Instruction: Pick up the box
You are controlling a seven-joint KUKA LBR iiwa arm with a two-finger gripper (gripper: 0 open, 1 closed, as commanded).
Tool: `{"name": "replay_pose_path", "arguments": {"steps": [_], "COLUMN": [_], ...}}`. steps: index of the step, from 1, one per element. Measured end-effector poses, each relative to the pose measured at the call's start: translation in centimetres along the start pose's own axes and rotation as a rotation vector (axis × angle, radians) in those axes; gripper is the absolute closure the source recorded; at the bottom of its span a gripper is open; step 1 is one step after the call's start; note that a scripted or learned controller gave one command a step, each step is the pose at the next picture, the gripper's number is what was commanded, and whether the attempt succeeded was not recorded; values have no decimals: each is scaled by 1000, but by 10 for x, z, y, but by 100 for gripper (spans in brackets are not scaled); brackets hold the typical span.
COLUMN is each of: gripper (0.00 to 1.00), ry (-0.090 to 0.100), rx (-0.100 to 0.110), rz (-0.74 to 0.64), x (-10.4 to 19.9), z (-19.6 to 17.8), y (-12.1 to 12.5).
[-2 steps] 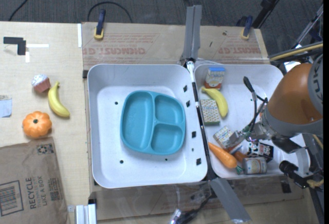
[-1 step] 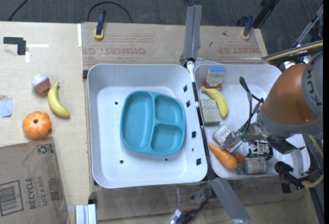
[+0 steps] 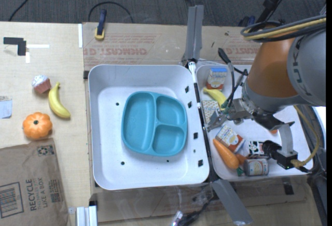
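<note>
The grey arm with its orange band [image 3: 272, 67] reaches in over the right white plastic bin [image 3: 301, 170], and its two-finger gripper [image 3: 233, 111] hangs low above that bin's middle. Whether it is parted or closed cannot be told, since the wrist covers most of it, and nothing can be seen gripped there.

Taking the right bin as the landmark: the small white and orange cardboard box [image 3: 229, 136] lies flat inside it, just below the gripper and near the bin's left wall, tilted at an angle. Touching the box's lower edge is an orange toy carrot [image 3: 226, 153], slanting toward the bin's lower left corner. Beside the carrot, along the bin's lower rim, a small metal can [image 3: 257, 167] lies on its side. A yellow toy banana [image 3: 215, 96] rests in the bin's upper left part, and above it stands a small carton with a blue top [image 3: 217, 77].

To the left of the right bin, touching it, is the left white bin [image 3: 101, 131], holding a teal three-compartment plastic plate [image 3: 154, 124]. Farther left still, on the cardboard-covered table [image 3: 46, 54], lie a second yellow banana [image 3: 57, 101], an orange toy pumpkin [image 3: 37, 126] and a small cupcake [image 3: 41, 84]
</note>
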State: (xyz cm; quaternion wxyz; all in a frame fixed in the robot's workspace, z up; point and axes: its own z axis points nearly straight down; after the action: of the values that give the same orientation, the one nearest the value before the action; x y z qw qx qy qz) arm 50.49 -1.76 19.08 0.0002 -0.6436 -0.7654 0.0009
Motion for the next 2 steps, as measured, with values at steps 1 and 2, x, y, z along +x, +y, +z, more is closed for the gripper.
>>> {"name": "replay_pose_path", "arguments": {"steps": [1,2], "gripper": [100,100], "ry": [-2,1], "rx": [2,1], "rz": [-1,0], "x": [-1,-87], "z": [-8,-2], "y": [1,-43]}}
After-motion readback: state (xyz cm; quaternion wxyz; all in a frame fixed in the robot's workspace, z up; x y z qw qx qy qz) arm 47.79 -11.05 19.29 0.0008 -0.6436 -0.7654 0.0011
